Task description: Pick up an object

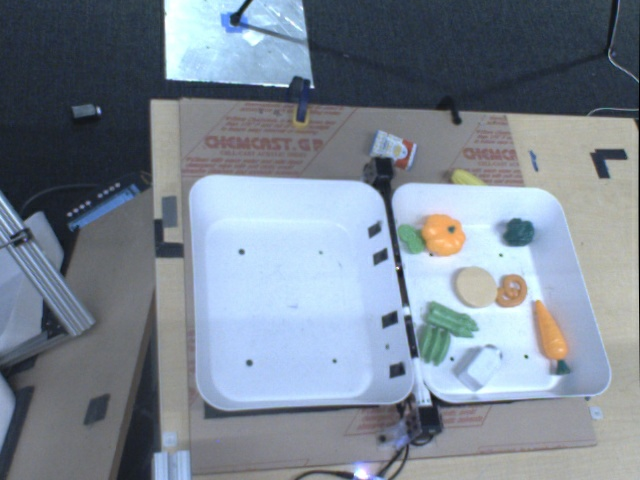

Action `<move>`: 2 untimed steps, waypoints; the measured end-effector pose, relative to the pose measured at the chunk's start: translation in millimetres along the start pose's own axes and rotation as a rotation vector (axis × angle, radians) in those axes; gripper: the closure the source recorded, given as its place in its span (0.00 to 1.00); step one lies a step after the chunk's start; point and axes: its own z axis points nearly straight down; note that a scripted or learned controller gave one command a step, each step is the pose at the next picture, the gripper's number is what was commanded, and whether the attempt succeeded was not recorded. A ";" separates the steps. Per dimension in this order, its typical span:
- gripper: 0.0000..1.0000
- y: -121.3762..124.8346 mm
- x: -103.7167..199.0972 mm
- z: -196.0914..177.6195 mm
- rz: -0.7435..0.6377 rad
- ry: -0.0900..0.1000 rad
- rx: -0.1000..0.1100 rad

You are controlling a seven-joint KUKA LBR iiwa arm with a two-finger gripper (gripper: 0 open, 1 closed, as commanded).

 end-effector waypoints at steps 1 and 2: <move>1.00 -22.4 1.5 61.2 -0.001 0.004 0.013; 1.00 -55.0 0.6 -49.8 -0.004 0.000 0.001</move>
